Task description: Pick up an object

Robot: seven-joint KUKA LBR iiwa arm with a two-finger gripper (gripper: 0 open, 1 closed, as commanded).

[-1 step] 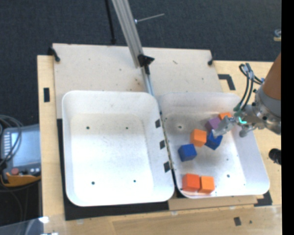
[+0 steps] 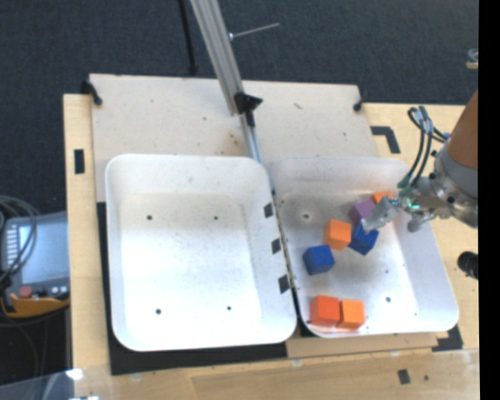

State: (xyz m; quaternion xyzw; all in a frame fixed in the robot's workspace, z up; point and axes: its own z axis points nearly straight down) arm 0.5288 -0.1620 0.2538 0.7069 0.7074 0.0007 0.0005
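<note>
The right bin is holding all the blocks, while the left bin is lying beside it, the two touching along their inner walls. The arm is reaching in from the right and the gripper is sitting low over the cluster near the bin's upper middle. Nothing is hanging clear of the floor of the bin, so the pick is looking not yet done: the grasp itself and the lift are both remaining.

The likely target is the purple block, which is lying just at the gripper's tip, touching or nearly touching a dark blue block below it and an orange block to its left. It is looking small, cube-like and matte. Whether the gripper is open or closed around it cannot be told here, since the tip is blurred against the blocks. A second blue block is lying nearby, and two orange blocks are resting together at the near wall.
</note>
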